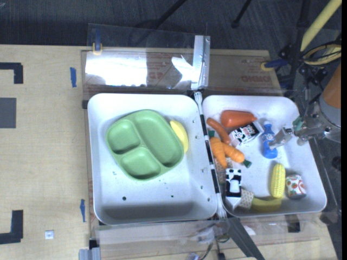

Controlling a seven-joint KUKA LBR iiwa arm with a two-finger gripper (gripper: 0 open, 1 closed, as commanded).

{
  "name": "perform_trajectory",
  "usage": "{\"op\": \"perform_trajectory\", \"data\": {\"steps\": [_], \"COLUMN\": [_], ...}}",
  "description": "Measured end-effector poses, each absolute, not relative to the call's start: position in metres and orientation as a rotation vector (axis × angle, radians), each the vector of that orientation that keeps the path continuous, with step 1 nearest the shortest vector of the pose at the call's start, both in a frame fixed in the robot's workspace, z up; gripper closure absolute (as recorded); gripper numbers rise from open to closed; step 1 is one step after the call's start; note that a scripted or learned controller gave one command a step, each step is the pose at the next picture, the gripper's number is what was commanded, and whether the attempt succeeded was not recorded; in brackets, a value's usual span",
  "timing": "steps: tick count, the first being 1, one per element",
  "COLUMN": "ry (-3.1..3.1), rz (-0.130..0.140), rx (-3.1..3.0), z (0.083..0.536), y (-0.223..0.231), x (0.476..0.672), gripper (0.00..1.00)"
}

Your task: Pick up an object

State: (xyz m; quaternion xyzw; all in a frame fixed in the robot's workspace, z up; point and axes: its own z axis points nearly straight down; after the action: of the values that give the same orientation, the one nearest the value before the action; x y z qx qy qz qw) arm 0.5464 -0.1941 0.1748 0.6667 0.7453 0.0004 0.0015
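The gripper (283,136) is being seen low over the right bin (282,103), reaching in from the right edge, and whether it is open, closed or gripping cannot be told from this slanted view. Just beside it, a small blue bottle (269,143) is lying in the bin; contact between the two cannot be judged. This bottle is being taken as the likeliest object for picking: it is being judged light, rigid and somewhat slippery, best gripped across its narrow body rather than at the cap. Further out, a yellow corn cob (277,179) and a small red and white can (294,186) are lying near the bin's front right corner, with a banana (266,202) along the front wall. Toward the bin's left, several orange carrots (223,145) are being crowded against a black and white carton (245,133), under a larger orange vegetable (237,116). All look like light toy foods. In the left bin (103,188), a green divided plate (144,143) is resting with a yellow piece (181,135) touching its right edge. Printing on the carton and can is too small to be read.
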Motion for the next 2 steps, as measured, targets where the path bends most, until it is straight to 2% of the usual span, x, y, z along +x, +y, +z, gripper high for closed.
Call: {"op": "perform_trajectory", "data": {"steps": [1, 2], "ry": [2.377, 2.368], "rz": [0.003, 0.007], "rx": [2.047, 2.048], "z": [0.086, 0.098], "y": [-0.188, -0.190], "x": [0.595, 0.595], "gripper": [0.00, 1.00]}}
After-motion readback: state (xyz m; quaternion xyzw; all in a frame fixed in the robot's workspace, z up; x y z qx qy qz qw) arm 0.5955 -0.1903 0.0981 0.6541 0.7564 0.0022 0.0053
